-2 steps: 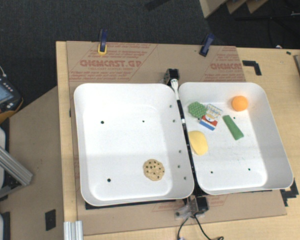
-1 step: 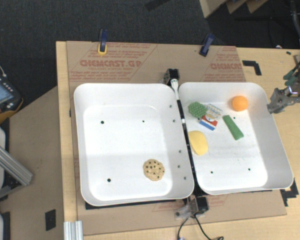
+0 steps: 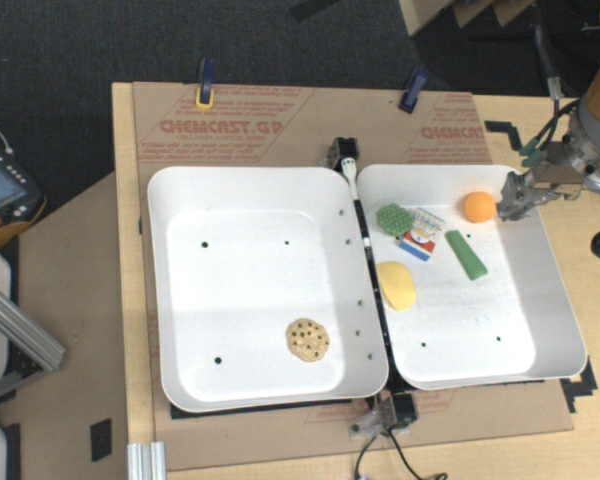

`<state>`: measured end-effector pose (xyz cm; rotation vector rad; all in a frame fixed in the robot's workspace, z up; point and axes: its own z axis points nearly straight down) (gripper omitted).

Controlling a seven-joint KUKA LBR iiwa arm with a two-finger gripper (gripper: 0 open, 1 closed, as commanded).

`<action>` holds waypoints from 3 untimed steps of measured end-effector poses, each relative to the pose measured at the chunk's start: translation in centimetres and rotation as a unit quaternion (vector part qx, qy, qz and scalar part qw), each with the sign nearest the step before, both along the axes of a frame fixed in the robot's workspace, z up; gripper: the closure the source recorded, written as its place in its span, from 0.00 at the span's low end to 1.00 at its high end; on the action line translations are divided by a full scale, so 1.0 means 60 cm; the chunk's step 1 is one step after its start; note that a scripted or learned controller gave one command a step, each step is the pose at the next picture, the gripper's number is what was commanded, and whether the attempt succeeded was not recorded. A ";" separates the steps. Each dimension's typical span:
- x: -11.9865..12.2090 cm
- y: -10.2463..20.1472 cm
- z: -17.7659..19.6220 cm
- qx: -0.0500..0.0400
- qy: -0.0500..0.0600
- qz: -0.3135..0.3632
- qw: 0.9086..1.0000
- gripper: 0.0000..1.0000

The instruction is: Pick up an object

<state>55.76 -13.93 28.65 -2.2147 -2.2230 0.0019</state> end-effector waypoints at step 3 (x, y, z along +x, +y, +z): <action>0.026 -0.120 -0.081 -0.003 -0.002 -0.005 1.000 1.00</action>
